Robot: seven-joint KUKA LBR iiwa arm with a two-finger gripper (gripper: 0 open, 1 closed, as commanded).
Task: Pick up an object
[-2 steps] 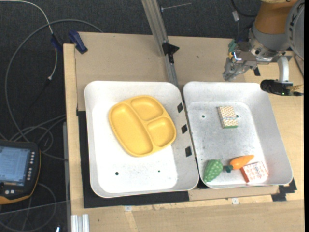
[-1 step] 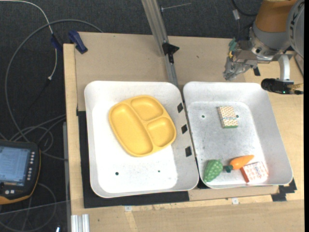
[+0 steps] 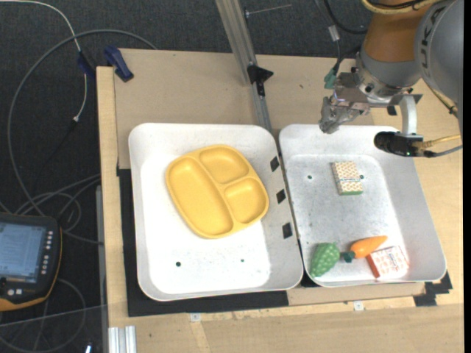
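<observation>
The gripper is seen above the far rim of the right bin, high and touching nothing. How far it is open cannot be told, and nothing is seen held in it.

The sponge lies nearest, just below the gripper toward the camera, apart from everything else, so it is judged the easiest pick. The gripper should be centred over it before any descent, with the narrow sides taken. Further toward the camera, the green toy, carrot and box are crowded together at the near wall.
</observation>
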